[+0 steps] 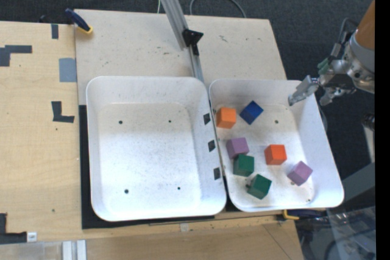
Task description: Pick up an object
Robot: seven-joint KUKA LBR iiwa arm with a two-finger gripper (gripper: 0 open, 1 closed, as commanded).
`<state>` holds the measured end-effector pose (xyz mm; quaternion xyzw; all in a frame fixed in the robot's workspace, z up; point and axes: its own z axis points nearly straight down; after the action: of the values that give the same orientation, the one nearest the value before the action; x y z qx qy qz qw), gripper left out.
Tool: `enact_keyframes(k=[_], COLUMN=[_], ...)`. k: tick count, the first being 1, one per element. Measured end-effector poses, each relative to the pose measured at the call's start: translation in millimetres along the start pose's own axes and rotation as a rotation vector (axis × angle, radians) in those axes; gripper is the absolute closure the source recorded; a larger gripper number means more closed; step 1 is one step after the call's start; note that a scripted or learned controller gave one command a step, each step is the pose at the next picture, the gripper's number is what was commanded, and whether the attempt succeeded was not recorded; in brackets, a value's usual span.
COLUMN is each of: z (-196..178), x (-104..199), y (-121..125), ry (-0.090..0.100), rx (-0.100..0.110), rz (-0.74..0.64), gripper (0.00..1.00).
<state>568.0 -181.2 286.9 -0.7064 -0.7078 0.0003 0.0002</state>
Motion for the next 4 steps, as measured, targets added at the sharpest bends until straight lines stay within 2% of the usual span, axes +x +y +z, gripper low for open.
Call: enact_keyframes(k=[1,2,3,4], z=[0.0,-10.0,-142.1,-155.3], x=[0.0,0.8,-27.9,66.3], y=[0.0,0.5,7.0,37.8], ry=[0.0,0.0,-0.001,0.002], rx=[0.0,0.0,-0.001,-0.003], rz=[0.0,-0.002,0.001,-0.007], gripper=[0.0,1.0,1.0,1.0])
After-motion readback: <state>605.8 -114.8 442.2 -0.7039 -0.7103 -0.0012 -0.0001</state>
